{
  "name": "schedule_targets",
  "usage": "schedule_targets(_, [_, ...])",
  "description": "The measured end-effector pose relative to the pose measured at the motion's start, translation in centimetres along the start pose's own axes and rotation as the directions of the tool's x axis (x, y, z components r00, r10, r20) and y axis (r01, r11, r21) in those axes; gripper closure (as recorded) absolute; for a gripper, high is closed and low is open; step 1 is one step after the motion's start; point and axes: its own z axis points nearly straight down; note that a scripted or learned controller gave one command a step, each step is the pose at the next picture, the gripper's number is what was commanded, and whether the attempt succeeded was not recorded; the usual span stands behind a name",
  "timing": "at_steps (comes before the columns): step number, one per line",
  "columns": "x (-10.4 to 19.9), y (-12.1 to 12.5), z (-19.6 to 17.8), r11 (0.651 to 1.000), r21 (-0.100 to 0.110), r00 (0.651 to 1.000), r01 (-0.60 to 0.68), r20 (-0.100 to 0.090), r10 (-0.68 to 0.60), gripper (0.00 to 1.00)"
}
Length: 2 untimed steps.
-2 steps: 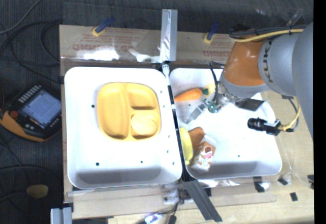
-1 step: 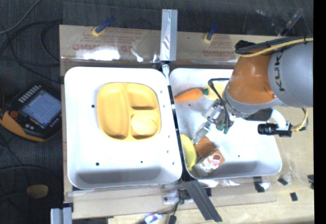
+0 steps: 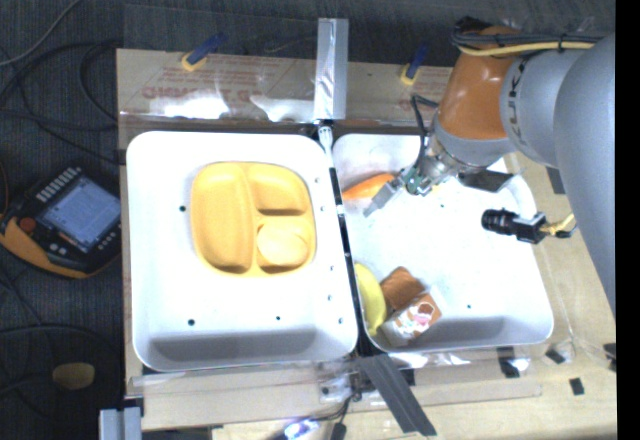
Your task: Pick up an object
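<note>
Nearest the camera, a yellow banana (image 3: 370, 296) and a brown snack pack (image 3: 408, 306) sit at the right bin's (image 3: 500, 328) front edge. Leftward, the left bin (image 3: 160, 328) holds a yellow divided tray (image 3: 252, 218). An orange carrot (image 3: 368, 185) lies at the right bin's back, just beside the hand (image 3: 392, 194); whether the hand is open or closed, I cannot tell.

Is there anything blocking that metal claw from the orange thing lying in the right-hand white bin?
Nothing visible does. The two-finger gripper sits right beside the orange carrot-shaped object at the far left of the right white bin. The yellow banana-like item and brown packaged snack lie apart, by the near wall.
</note>
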Motion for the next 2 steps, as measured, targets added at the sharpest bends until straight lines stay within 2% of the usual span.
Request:
schedule_targets(1, [-1.2,-7.6,2.5,0.997,-0.007,0.997,-0.071,0.008,0.071,0.00])
schedule_targets(2, [5.3,-10.7,2.3,1.000,-0.009,1.000,-0.020,0.015,0.020,0.00])
